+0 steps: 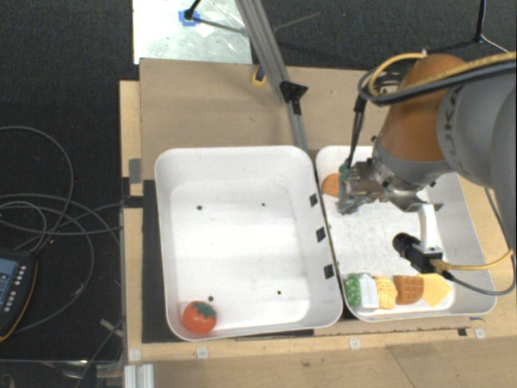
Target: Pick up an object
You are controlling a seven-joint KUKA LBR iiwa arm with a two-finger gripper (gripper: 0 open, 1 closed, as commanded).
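My gripper point(349, 202) hangs low over the back left part of the right bin point(367, 241). Just to its left, against the bin's left wall, an orange-brown rounded object point(329, 186) peeks out, partly hidden by the gripper. A row of toy foods lies along the right bin's front edge: a green and white piece point(358, 289), a yellow corn piece point(385, 291), an orange waffle-like piece point(409, 288) and a yellow wedge point(437, 290). A red tomato point(199, 317) sits in the front left corner of the left bin point(234, 241).
The two bins meet at a ridge with black clips point(321, 234). A grey pole point(266, 47) slants over the bench behind the bins. Cables lie on the dark floor at left.
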